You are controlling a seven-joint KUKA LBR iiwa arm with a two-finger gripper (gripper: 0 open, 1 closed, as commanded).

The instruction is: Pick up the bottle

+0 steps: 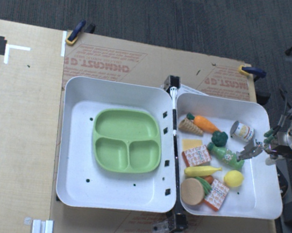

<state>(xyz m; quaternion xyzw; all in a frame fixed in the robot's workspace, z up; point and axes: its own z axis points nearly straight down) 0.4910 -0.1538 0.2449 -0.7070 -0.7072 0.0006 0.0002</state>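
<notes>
1. Right now you have two white bins side by side in the middle of the frame, sitting on a brown cardboard sheet [158, 69] with red print.
2. Your left bin [71, 145] holds a green divided plate [127, 140], lying flat with three compartments.
3. Your right bin [263, 204] holds the clutter of toy food.
4. Look for the bottle [226, 154] at centre-right of that bin: it is green, lying on its side, its cap end toward the left beside a dark green broccoli piece [219, 138].
5. Above it, near the bin's upper edge, you see an orange carrot [206, 124] and an ice-cream cone [190, 127]; to the upper right lies a small tin can [242, 131] on its side.
6. Below the bottle you find a yellow lemon [233, 179], a banana [202, 171], a cheese slice [191, 145], two red printed packets [197, 156] and a round tan bun [192, 192] in the lower left corner of that bin.
7. Your gripper [252, 151] comes in from the right edge of the frame, at the bottle's right end and just beside it.
8. You cannot tell from this view whether its pincer is apart or together, nor whether it touches the bottle; nothing is visibly clamped in it.
9. Note the blue-and-yellow clamps [76, 31] at the cardboard's upper corners.
</notes>
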